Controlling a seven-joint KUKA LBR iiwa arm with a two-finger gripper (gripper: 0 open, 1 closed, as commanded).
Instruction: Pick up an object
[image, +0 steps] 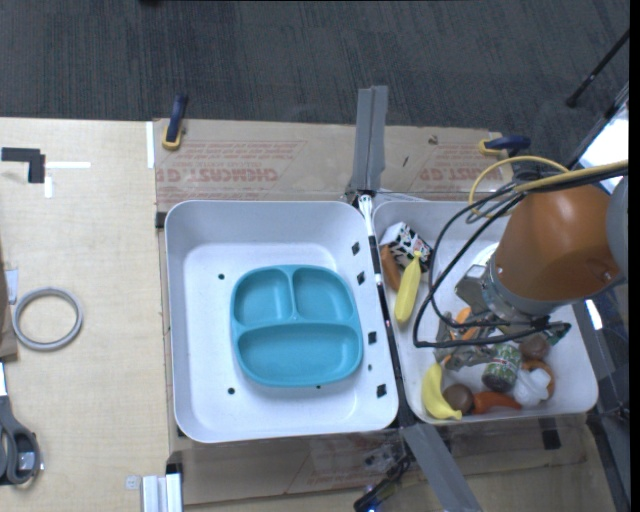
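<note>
Bench: blue tray (297, 325) in left bin (190, 300); claw (490, 335) over right bin (578, 385), grip state unclear.

The only lettering runs along the cardboard sheet (255, 160) behind the two bins, in red print that appears upside down from this camera. It is too small and blurred to read with certainty, though it may include "GRAND".

fingers (492, 340) — hidden under wrist
</note>
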